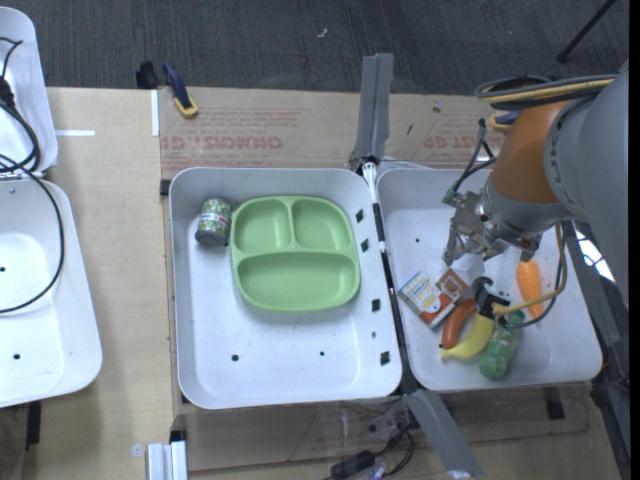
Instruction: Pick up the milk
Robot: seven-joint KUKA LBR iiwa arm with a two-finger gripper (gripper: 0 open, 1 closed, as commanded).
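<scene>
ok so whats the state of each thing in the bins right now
milk carton: lying flat in the right bin, not gripped
gripper: above the carton
green plate: right way up in the left bin
small can: on its side beside the plate
banana: lying by the carton
carrot: lying in the right bin

You have the gripper (463, 268) low in the right bin (420, 358), just above the milk carton (432, 295). Beside the carton lie a banana (470, 340), a carrot (529, 286) and a green item (497, 358). The left bin (200, 368) holds a green divided plate (295, 253) and a small can (213, 222).
</scene>
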